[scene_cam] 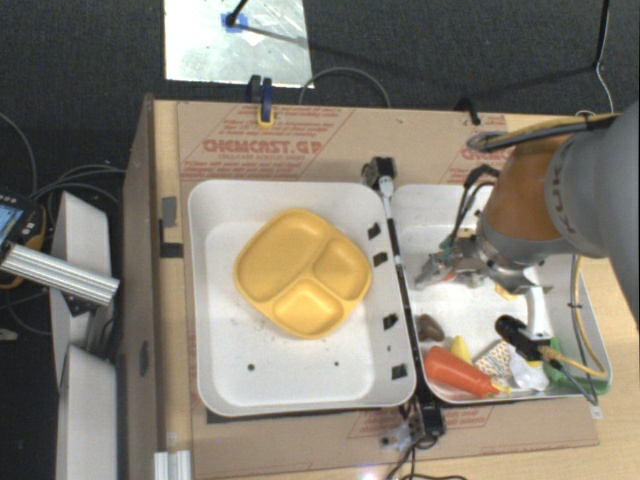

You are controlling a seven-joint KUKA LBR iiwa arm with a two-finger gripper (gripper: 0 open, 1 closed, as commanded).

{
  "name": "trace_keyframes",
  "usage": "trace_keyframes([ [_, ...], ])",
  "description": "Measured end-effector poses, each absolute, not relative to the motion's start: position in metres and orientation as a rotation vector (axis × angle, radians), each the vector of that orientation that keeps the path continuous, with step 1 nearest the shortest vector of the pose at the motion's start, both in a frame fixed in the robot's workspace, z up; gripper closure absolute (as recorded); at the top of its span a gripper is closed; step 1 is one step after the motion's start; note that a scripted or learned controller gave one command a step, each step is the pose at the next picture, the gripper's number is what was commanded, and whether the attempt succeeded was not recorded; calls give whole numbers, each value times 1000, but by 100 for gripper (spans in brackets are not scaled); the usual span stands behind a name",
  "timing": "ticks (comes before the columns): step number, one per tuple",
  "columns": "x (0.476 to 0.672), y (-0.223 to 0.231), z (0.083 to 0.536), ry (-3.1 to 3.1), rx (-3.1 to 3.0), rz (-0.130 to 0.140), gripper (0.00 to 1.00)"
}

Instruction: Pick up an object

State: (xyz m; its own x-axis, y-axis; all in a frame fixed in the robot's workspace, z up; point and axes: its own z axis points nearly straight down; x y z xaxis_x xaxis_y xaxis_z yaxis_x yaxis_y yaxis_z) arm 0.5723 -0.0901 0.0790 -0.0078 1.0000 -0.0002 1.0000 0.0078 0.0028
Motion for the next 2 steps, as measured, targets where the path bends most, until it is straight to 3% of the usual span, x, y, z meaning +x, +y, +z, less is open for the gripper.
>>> trace_keyframes([
  [1,602,-108,85,2224,2213,5,0],
  [2,601,-107,96,2225,2213,6,100],
])
